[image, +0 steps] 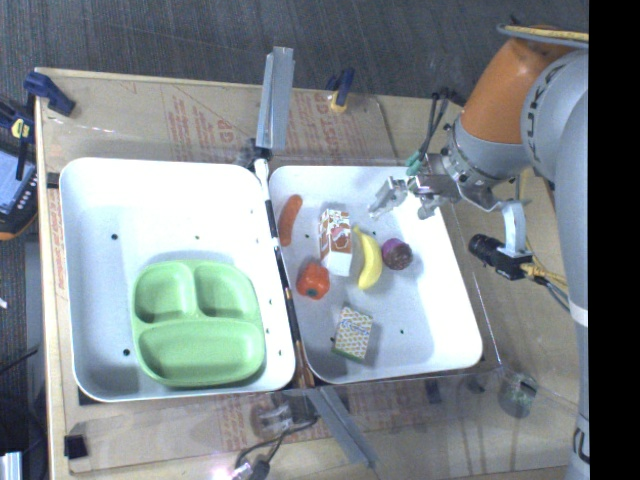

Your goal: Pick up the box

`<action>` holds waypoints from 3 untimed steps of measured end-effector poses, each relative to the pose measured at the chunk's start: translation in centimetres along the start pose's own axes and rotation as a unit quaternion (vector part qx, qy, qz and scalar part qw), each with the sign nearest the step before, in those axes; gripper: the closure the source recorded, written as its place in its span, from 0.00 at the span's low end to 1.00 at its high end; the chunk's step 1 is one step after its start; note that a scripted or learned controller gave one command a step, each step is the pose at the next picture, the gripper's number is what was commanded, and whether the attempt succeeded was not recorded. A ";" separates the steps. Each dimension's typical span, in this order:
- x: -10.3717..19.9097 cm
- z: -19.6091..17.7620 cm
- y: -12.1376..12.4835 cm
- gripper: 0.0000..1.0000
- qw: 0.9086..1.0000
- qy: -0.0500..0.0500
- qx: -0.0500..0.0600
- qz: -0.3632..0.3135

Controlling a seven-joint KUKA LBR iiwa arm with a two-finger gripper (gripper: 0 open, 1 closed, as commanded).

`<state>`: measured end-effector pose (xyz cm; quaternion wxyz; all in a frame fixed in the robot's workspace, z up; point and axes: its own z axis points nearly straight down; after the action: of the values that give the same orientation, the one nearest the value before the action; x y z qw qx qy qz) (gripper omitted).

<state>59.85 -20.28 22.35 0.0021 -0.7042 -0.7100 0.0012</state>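
two white bins (100,183), one box (353,333)

- We see two white bins (100,183), the left holding a lime-green divided tray (197,323).
- In the right bin: yellow banana (369,260), red pepper (313,281), orange-red sausage (289,219), dark purple fruit (397,255).
- Near us, a box (353,333) patterned in teal and yellow checks.
- Arm (520,98): grey, orange band.
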 end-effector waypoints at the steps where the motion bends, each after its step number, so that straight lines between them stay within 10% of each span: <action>1: 2.2 13.4 -6.8 0.00 1.000 0.000 0.001 -0.009; 3: 1.7 11.5 5.8 0.00 1.000 0.000 0.002 -0.023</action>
<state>65.56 -18.51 10.80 0.0036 -0.6879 -0.7258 0.0027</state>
